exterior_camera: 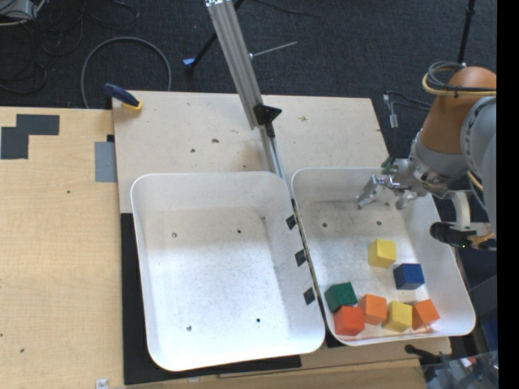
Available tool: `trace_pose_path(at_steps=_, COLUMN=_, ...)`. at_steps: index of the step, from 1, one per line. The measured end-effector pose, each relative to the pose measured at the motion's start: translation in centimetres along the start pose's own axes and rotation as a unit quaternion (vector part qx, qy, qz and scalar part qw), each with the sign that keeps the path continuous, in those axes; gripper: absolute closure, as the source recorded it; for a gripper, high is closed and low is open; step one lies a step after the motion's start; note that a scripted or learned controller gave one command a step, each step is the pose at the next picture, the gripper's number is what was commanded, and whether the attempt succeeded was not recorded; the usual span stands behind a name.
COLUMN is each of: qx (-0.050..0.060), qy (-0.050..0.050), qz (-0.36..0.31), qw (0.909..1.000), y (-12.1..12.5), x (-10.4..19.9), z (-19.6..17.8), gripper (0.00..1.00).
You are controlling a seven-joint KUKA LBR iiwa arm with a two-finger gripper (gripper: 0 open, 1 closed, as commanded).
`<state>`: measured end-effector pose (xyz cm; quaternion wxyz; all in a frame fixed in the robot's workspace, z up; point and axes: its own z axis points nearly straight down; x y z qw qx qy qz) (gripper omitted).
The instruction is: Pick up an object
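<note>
Several coloured cubes lie in the right bin (336, 217). A yellow cube (382, 253) and a blue cube (409, 275) sit mid-bin. Along the near edge are a green cube (340, 296), a red-orange cube (349, 320), an orange cube (375, 307), a second yellow cube (398, 315) and another orange cube (425, 314). My gripper (382, 201) hangs over the far part of the right bin, open, its two fingers spread with nothing between them. It is well behind the yellow cube and apart from every cube.
The left bin (211, 258) lies beside the right one, with a divider and black clips (298, 256) between them. A slanted metal pole (240, 63) rises behind the bins. The arm's orange band (454, 112) is at the right edge.
</note>
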<state>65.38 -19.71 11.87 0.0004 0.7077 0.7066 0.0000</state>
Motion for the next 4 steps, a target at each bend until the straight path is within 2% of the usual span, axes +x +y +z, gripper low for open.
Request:
trace_pose_path(at_steps=1, qx=0.002, qy=0.000, qz=-0.003, qw=1.0000, y=0.1, x=0.2, z=-0.7, gripper=1.00)
trace_pose_path(at_steps=2, qx=0.000, qy=0.000, qz=-0.002, qw=1.0000, y=0.0, x=0.3, z=-3.8, gripper=1.00)
trace_pose_path(at_steps=3, qx=0.001, qy=0.000, qz=-0.003, qw=1.0000, y=0.0, x=0.4, z=-3.6, gripper=0.00)
trace_pose_path(at_steps=4, qx=0.002, qy=0.001, qz=0.001, qw=1.0000, y=-6.3, x=2.1, z=-6.8, gripper=0.00)
